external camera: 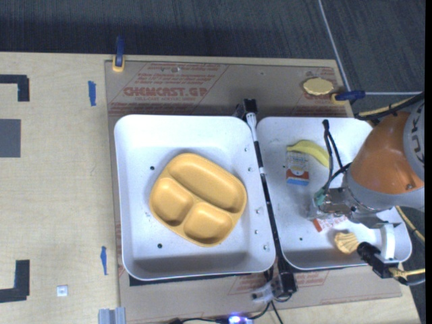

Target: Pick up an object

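Arm over right bin (398, 248), pincer (329, 204) low near its middle, grip state hidden, banana (310, 150) near bin's far edge, long axis running left-right, small carton (297, 167) touching it

A robotics laboratory test station, seen from a camera fixed overhead: a pale wooden surface (54, 201) carries two shallow white bins (128, 181) set side by side on a printed cardboard sheet (169, 86), with black tape markers (20, 86) and small blue clips (92, 93) fixed to the boards. A grey industrial arm with an orange band (385, 160) reaches in from the right, cables (331, 147) trailing along it and over the bin edge. Dark grey office-style carpet (202, 12) lies beyond the surface, and the bins hold plastic play items such as a yellow moulded tray (197, 198) and a toy banana (310, 150), typical props for grasping trials
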`<action>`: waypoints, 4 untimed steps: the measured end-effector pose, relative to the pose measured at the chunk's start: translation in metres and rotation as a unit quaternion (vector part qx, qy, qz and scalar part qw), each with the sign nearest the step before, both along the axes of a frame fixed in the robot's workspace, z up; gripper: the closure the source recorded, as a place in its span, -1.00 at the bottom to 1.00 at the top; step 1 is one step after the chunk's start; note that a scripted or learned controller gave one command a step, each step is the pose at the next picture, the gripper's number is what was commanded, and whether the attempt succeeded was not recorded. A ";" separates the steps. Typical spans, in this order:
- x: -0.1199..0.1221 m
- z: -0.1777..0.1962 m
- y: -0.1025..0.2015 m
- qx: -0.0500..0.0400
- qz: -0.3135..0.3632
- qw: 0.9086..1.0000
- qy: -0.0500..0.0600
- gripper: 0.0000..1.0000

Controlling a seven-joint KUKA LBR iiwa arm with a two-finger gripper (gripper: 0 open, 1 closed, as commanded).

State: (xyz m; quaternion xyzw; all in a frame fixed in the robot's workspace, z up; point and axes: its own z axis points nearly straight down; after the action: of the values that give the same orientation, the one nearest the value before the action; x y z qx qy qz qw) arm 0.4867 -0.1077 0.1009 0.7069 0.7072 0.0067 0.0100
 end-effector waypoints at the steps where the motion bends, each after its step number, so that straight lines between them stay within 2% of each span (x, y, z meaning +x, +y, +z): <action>1: 0.042 0.084 0.104 0.003 0.000 1.000 0.011 1.00; 2: 0.042 0.084 0.103 0.002 0.000 1.000 0.012 -1.00; 3: -0.007 0.084 0.046 0.002 0.000 1.000 0.012 -1.00; 4: -0.004 -0.013 0.016 0.001 0.000 1.000 0.006 -1.00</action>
State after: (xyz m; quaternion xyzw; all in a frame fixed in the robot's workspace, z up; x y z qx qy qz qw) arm 0.4825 -0.0919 0.0881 0.7069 0.7073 0.0031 0.0049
